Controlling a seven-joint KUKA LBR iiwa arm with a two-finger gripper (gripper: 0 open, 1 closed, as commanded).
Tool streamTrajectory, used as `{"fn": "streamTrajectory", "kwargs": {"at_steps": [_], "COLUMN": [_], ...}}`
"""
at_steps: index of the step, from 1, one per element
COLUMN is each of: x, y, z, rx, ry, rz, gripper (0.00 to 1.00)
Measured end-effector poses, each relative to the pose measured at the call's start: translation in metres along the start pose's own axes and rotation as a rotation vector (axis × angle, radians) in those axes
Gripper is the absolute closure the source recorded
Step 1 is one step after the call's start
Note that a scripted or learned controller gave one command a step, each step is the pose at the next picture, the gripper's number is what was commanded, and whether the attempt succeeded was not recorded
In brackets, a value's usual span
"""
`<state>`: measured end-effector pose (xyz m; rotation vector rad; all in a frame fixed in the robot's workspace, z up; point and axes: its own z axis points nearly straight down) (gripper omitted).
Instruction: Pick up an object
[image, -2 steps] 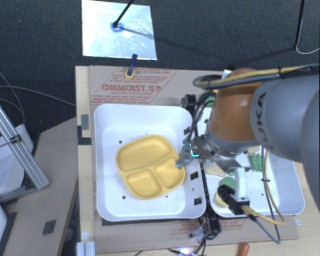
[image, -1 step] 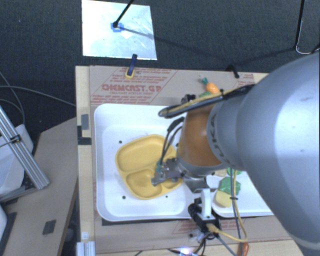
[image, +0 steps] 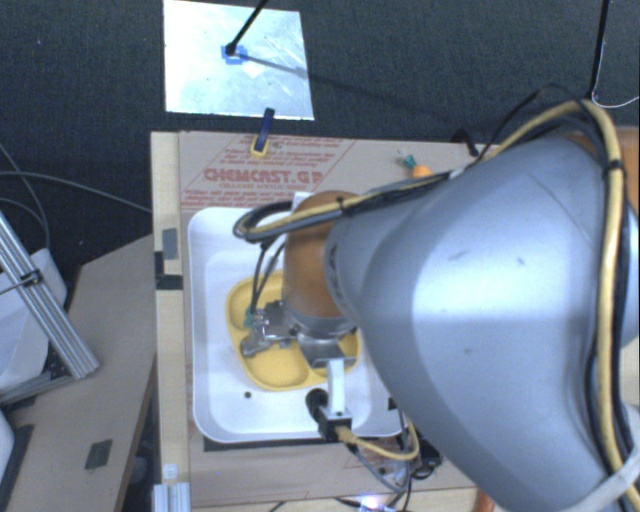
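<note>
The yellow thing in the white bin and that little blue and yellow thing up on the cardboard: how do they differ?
The yellow object is broad, rounded and flat-lying, plain yellow; the small stick-like item is thin and mostly dark blue with a yellow end. The yellow object lies in the white bin, partly hidden under the arm; the stick-like item lies out in the open on the cardboard. Both include yellow.

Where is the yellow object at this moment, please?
The yellow object lies in the white bin at the left of the camera view, directly under the wrist of the arm, which covers part of it.
</note>
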<state>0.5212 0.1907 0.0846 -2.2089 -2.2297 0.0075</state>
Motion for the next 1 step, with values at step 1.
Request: {"fn": "streamTrajectory", "kwargs": {"at_steps": [1], "x": [0.0092], "y": [-0.0299], "z": [-0.0031], "rx": [-0.025], "ry": [-0.002], "rz": [0.011], "gripper": [0.0]}}
